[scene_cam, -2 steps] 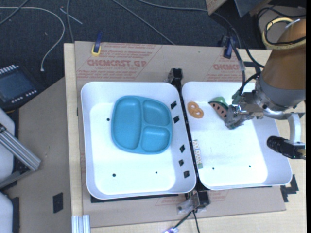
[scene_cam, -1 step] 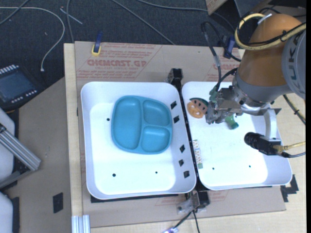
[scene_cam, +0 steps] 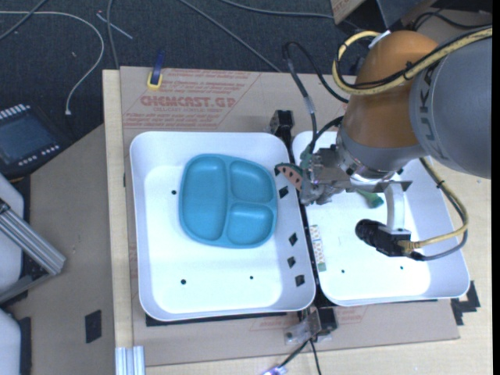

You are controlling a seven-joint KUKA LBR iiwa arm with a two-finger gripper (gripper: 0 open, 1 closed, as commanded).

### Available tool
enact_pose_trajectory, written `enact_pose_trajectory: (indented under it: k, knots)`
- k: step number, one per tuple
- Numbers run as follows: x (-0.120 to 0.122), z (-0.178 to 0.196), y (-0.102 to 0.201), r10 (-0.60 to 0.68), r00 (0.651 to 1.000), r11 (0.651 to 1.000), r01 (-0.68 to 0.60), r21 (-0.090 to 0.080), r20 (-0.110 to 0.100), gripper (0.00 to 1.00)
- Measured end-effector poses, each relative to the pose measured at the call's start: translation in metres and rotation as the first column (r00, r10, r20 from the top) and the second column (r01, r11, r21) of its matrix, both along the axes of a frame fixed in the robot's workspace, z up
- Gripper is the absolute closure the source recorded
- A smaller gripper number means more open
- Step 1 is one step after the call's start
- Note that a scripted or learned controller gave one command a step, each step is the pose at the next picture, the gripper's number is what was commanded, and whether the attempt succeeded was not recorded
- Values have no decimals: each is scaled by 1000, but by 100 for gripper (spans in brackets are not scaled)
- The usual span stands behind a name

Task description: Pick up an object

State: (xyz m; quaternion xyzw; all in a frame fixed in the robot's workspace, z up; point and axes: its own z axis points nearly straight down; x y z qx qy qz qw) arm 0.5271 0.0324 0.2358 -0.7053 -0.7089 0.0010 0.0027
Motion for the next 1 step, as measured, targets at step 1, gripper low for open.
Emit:
enact_pose_trajectory:
  k: [1]
  knots:
    - [-5, 0, 45, 1, 1000, 1000, -1, 0, 2, 100]
